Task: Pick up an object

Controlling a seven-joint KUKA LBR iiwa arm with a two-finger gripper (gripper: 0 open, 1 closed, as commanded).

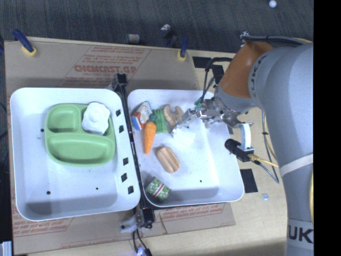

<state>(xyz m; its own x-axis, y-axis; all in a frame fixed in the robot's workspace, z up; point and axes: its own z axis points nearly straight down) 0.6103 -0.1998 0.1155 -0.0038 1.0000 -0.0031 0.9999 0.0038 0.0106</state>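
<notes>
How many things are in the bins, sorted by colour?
Green: 2, the tray and a can
White: 1, a lump on the tray
Orange: 1, the carrot
Tan: 2, a hot dog bun and a bread piece
Mixed colours: 1, a carton
Total: 7; I can't tell what the dark green bit by the carrot is.

The grey arm with its orange band (266, 84) is cut off by the right and lower edges. The metal two-finger gripper (184, 122) is small and blurred; how its jaws stand cannot be told. A tan, lumpy object (171, 115) just beside the fingertips is too indistinct to identify. The small round green-and-white printed item (156, 189) at the right white bin's (213, 188) near corner carries illegible markings.
</notes>
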